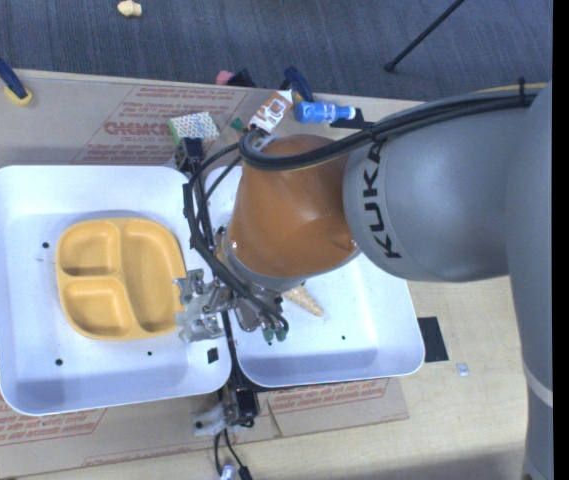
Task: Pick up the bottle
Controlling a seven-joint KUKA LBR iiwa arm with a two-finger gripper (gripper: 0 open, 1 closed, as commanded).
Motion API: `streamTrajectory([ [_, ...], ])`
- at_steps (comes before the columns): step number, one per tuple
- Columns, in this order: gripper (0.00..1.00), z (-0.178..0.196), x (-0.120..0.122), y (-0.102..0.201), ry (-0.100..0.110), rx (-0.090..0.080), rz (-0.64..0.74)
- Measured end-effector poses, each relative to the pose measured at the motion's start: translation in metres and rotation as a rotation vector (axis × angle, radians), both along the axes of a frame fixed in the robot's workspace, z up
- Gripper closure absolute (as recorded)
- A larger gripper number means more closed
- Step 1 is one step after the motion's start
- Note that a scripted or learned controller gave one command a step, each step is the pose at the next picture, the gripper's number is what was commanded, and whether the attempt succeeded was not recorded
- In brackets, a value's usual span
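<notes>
End effector (226,313) is seen over the bins' shared rim (beside yellow tray (119,276)); finger state can't be told, possibly hidden.

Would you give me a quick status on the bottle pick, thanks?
Gripper low over the divide between bins. No bottle identifiable. Arm covers much of right bin; yellow tray in left bin.

matt yellow plastic tray (119,278), smooth white plastic bins (24,208), glossy orange band (289,208), printed cardboard (124,118) underneath
</notes>
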State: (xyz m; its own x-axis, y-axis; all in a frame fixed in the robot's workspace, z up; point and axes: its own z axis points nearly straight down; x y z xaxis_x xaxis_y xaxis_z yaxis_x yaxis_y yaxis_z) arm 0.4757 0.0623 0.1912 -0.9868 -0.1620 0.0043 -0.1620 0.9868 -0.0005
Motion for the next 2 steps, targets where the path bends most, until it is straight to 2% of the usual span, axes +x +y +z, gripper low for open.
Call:
streamTrajectory([
  [1, 1.0, 0.054, 0.007, 0.056, -0.005, 0.0, 0.019],
  [2, 1.0, 0.038, 0.021, 0.116, -0.006, 0.002, 0.621],
])
